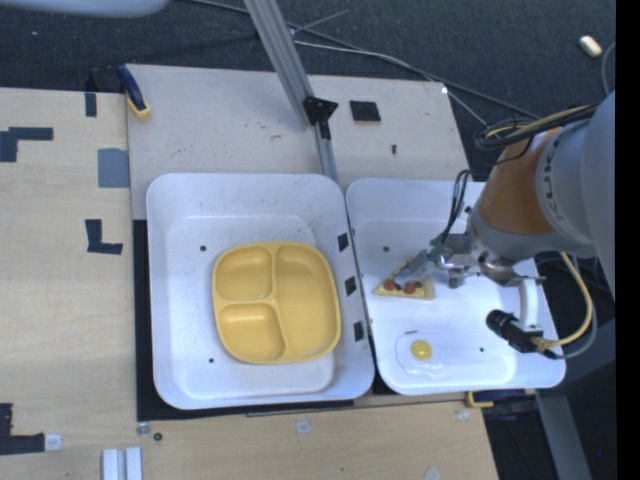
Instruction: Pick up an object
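Hand (425, 264) low over pizza slice (405, 288) in right bin (385, 203), can't tell if open or gripping; flat slice prob slips out.

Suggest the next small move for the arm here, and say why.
Probably a slight drop onto the pizza slice toy, then a close. The pincer sits at the slice's upper edge in the right bin, nothing visibly gripped, and the fried egg toy lies farther off.
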### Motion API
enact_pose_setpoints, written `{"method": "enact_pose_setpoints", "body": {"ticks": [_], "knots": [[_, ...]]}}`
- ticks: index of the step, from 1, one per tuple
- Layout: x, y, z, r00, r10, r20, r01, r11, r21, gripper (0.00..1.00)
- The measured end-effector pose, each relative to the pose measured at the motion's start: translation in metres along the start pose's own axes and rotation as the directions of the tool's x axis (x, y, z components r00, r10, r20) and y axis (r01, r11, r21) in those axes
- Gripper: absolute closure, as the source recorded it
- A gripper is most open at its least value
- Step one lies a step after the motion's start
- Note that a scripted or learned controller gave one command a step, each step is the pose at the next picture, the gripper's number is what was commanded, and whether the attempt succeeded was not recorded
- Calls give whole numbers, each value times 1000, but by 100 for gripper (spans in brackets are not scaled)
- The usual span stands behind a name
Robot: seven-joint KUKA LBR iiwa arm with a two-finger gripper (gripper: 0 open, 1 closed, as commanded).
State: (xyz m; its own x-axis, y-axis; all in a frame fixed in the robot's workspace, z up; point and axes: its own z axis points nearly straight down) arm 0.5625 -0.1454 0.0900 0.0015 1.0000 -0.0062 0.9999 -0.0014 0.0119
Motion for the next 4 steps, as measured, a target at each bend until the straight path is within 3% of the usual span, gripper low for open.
{"method": "enact_pose_setpoints", "body": {"ticks": [1,3,4], "knots": [[0,1,-11,1000,-1,1,1,1000,-2,100],[-5,9,-108,1000,-3,-6,4,1000,10,100],[-5,9,-134,1000,-3,-6,3,1000,11,100]]}}
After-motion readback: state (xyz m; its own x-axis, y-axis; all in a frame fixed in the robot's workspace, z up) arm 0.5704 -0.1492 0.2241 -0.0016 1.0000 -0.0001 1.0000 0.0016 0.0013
